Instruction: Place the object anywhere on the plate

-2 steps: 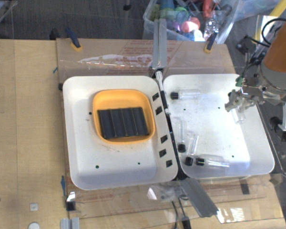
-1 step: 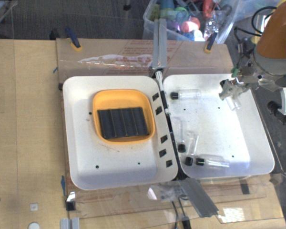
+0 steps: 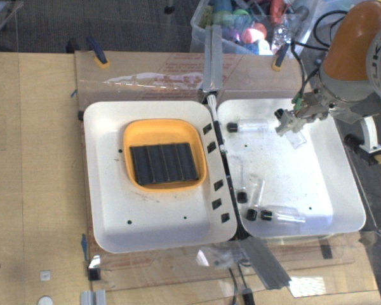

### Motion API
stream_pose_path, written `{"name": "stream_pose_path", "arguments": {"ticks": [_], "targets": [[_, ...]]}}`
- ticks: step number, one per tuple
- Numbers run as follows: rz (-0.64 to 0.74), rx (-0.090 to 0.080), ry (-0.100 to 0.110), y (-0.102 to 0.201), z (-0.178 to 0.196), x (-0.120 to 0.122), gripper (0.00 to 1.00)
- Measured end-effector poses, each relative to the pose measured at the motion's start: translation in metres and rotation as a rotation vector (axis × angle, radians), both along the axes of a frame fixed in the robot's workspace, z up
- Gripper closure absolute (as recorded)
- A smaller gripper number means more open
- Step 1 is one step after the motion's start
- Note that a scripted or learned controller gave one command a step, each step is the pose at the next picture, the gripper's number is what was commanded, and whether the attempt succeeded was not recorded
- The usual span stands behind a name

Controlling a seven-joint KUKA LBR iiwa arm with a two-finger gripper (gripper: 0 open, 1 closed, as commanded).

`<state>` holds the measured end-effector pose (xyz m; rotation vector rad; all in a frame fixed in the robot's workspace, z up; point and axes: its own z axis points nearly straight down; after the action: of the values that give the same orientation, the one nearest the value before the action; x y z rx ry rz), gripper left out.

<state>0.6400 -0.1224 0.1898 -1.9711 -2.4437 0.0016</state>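
Item: clear vial [image 3: 249, 126], right bin [image 3: 343, 196] | Gripper [image 3: 291, 124]: beside it, grip state unreadable | Target: yellow plate [image 3: 134, 132] | Risk: slick vial rolls, slips at pickup

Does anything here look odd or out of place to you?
The orange plate in the left bin already carries a ribbed black block. In the right bin, clear tubes with black caps lie scattered: one near the top, others at the bottom. Nothing looks spilled or broken.

Bright, even light; mild softness.
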Motion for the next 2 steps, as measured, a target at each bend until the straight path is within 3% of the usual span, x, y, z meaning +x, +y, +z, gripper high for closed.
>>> {"name": "stream_pose_path", "arguments": {"ticks": [1,2], "targets": [[0.145,-0.002,-0.006,0.026,0.015,0.007,1.00],[0.377,-0.002,-0.008,0.046,0.035,0.026,1.00]]}}
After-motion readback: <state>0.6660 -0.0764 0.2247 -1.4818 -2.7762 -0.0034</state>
